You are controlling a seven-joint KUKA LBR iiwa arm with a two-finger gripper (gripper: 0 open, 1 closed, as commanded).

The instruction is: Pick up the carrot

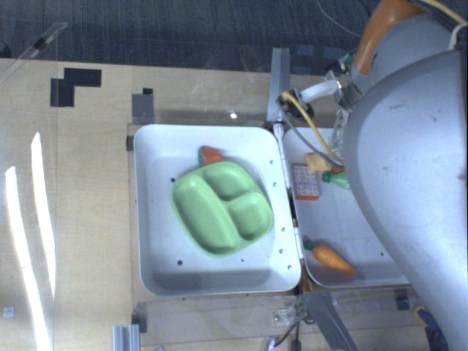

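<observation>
A: Start at the tool end. Where is the gripper (338, 126)?

B: At the upper part of the right bin (365, 273), below the orange band on the arm (409, 159). It sits in a tangle of yellow cable and clear parts, and the big grey body of the arm covers most of that bin. Whether it is open or closed, I cannot tell.

A: Anything caught in it?

B: Nothing I can make out. Just beside it, on the bin floor, lie a small red-and-white packet (306, 181) and a little piece with a green end (335, 178).

A: And the carrot (333, 257)?

B: In the same right bin, at its near-left corner, close to the wall shared with the left bin (153, 196). It lies flat, clear of the other items, with free floor round it.

A: How does it lie from the tool?

B: Toward the bottom of the view, well apart from it, roughly straight down the bin's left side. Its long axis runs at a slant: the green-topped thick end points up-left toward the dividing wall, the tip down-right.

A: So the coming move?

B: My judgement: travel toward the near edge, then close across the short width, at right angles to that slant. The nearby corner walls could crowd the approach.

A: The left bin?

B: It holds a green divided plate (221, 208) with a small red-orange item (210, 154) at its far rim; not the target.
</observation>
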